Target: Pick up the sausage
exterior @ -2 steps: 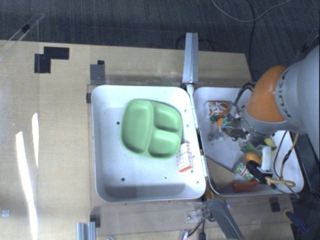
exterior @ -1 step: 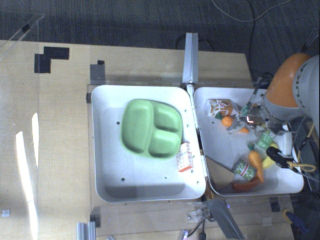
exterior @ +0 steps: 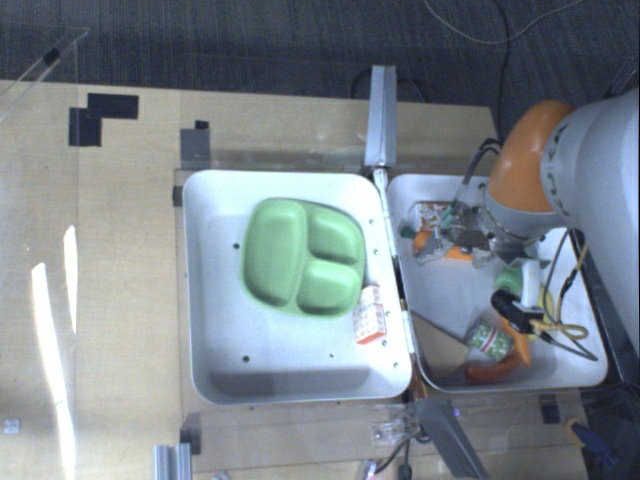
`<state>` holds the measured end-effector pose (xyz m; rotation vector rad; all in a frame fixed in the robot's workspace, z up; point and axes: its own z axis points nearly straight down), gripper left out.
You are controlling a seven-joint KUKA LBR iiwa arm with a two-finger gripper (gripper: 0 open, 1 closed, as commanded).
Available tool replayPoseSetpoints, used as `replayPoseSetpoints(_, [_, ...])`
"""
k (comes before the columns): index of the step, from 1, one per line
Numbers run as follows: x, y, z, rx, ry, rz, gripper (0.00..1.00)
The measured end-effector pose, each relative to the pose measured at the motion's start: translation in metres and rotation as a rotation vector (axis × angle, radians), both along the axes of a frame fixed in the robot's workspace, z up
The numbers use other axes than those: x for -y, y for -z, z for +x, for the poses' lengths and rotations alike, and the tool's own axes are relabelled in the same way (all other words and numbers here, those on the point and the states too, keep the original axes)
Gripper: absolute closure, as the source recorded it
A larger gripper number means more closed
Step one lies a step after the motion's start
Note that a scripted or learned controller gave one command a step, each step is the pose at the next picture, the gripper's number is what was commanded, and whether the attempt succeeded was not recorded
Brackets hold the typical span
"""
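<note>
The sausage (exterior: 490, 372) is a reddish-brown curved piece lying against the front wall of the right bin (exterior: 590, 373). My gripper (exterior: 436, 234) hangs over the back left part of that bin, well away from the sausage and farther back. It sits among small items: a printed packet (exterior: 432, 212) and an orange piece (exterior: 457, 253). The grey arm with its orange band (exterior: 525, 168) reaches in from the right.
A green and red can (exterior: 489, 341) lies just behind the sausage. A green object (exterior: 508, 278) sits by the wrist. The left bin (exterior: 215, 368) holds a green divided plate (exterior: 303, 255) and a red and white packet (exterior: 370, 321).
</note>
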<state>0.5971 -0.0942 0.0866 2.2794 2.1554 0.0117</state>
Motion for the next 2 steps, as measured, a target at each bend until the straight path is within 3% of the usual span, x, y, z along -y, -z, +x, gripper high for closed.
replayPoseSetpoints(1, [-0.006,-0.001,-0.034,0.001,-0.025,-0.002,0.0])
replayPoseSetpoints(2, [0.014,-0.001,-0.04,0.002,-0.054,-0.002,0.0])
